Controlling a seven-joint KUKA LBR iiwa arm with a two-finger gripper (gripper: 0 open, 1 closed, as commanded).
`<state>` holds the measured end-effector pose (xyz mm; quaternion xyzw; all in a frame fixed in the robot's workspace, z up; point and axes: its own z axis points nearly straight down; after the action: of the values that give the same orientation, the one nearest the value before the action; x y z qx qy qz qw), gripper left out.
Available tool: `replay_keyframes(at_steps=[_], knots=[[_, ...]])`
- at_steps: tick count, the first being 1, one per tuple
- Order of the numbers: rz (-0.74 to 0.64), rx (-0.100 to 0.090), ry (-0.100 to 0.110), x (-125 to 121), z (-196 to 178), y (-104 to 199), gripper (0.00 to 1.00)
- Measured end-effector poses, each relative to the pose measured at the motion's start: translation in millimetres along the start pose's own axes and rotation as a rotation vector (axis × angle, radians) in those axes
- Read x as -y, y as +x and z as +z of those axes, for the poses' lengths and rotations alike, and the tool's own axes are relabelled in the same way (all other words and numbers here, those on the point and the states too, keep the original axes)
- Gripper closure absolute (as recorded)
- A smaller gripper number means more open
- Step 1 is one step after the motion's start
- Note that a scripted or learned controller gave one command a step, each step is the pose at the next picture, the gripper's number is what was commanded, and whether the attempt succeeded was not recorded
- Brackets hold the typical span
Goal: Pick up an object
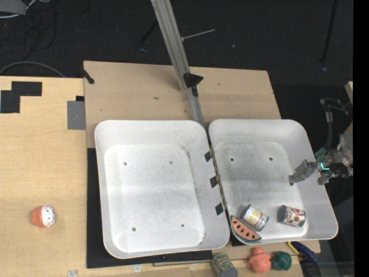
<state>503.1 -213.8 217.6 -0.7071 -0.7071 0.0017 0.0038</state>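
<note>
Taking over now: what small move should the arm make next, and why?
Probably bring the end effector forward and down toward the red-labelled can. It sits over the right bin's right edge, while the can lies apart from the other can.

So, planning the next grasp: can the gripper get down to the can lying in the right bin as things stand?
Probably yes. The gripper hangs at the right bin's right side, and the can lies uncovered near the front, with the watermelon slice close beside it.
</note>
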Motion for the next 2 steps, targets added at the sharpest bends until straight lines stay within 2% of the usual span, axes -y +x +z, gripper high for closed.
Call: replay_keyframes(at_steps=[1,2], knots=[[0.001,0.001,-0.005,-1,-2,0,0.0],[0.0,-0.001,0.002,1,62,-2,0.0]])
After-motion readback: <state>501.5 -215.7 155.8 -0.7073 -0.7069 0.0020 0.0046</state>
